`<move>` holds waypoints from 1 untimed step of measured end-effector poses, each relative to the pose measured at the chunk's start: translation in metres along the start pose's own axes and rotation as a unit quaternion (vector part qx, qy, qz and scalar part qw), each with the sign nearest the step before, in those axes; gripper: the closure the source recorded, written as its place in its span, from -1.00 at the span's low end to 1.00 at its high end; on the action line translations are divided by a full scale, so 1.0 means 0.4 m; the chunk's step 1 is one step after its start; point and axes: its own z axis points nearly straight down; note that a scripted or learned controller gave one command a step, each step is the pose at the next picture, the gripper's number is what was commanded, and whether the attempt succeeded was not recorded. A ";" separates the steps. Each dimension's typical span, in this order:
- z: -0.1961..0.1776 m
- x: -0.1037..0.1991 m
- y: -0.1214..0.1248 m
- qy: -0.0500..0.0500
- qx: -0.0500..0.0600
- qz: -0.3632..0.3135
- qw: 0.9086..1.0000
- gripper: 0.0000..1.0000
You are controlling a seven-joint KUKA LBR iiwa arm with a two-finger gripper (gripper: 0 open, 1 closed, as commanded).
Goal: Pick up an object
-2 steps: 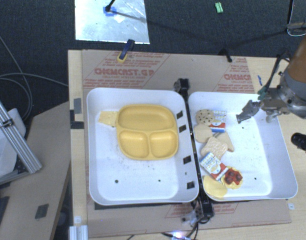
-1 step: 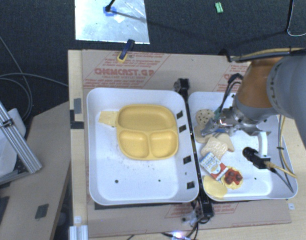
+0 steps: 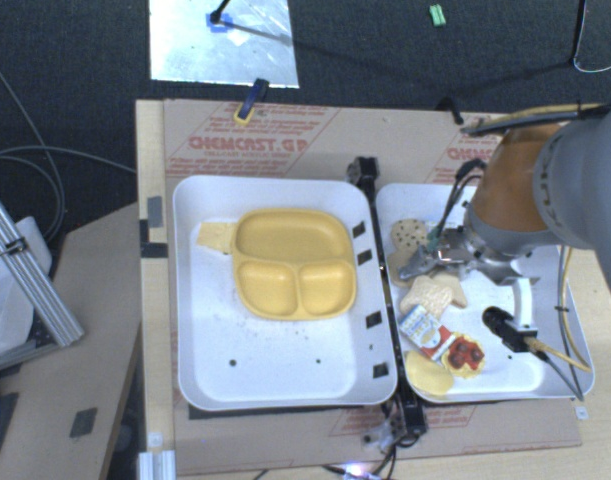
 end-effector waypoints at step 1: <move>0.008 -0.024 -0.103 0.001 0.007 -0.001 1.000 -1.00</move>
